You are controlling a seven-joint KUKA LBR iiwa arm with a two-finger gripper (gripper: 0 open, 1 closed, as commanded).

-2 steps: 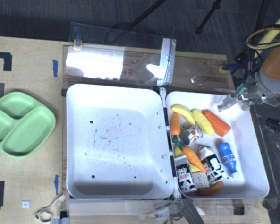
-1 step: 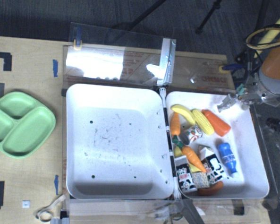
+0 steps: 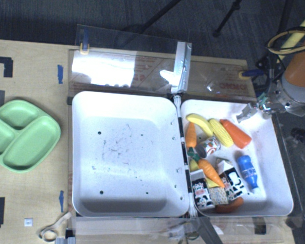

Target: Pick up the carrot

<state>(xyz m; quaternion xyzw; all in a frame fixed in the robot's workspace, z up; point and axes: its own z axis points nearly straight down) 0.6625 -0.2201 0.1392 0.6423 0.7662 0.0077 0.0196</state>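
**Hovering at the far corner of the right bin, carrot untouched**

Looking down on the bench, I see the arm [image 3: 298, 76] entering from the right, its orange band high at the edge and the grey wrist angled down and leftward toward the far right corner of the right bin [image 3: 278, 168]. The gripper [image 3: 252, 110] sits over that corner, just above the bin's white wall. I cannot tell how its tips stand; they read as a pale blur against the bin, and nothing is visibly between them.

The carrot [image 3: 210, 171] lies in the middle of the right bin, tilted, its green top toward the centre divider and its orange tip pointing toward the near right. It is well apart from the gripper. Around it I see clutter: a second orange vegetable [image 3: 191, 135] upright along the divider, a banana [image 3: 200, 123] and a corn cob [image 3: 220, 132] just beyond it, an orange-red piece [image 3: 235, 133] beside the corn, a blue bottle [image 3: 247, 171] to the right, and black-and-white printed packets [image 3: 216, 187] touching the carrot's lower end.

The left bin [image 3: 125, 153] shows a scuffed white floor. A green divided plate [image 3: 20, 135] rests on the bench to the far left.
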